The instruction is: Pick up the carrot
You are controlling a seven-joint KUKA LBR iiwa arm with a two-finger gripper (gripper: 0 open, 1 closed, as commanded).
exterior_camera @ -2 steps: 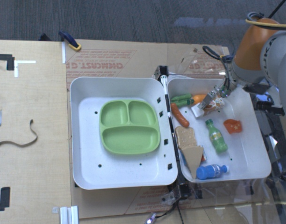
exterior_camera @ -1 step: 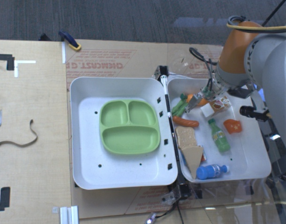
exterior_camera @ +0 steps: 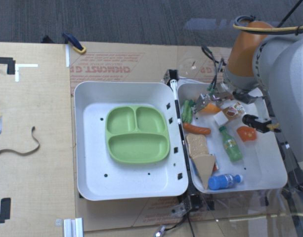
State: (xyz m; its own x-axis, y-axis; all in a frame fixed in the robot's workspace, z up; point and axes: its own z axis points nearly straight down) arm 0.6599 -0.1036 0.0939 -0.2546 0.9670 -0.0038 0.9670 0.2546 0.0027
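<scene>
Camera view: grey arm with orange band reaches in from right, end effector (exterior_camera: 206, 101) low over far end of right white bin (exterior_camera: 270, 179). Cannot tell end effector state; clutter and wrist hide it. Slim orange carrot (exterior_camera: 196, 129) lies flat near bin's left wall, beside green pepper-like vegetable (exterior_camera: 186, 111), just above tan bread slice (exterior_camera: 196, 145). Carrot apart from end effector, not held. To do well: shift toward carrot's middle, align across its length, descend clear of bread and green plastic bottle (exterior_camera: 231, 144).
</scene>
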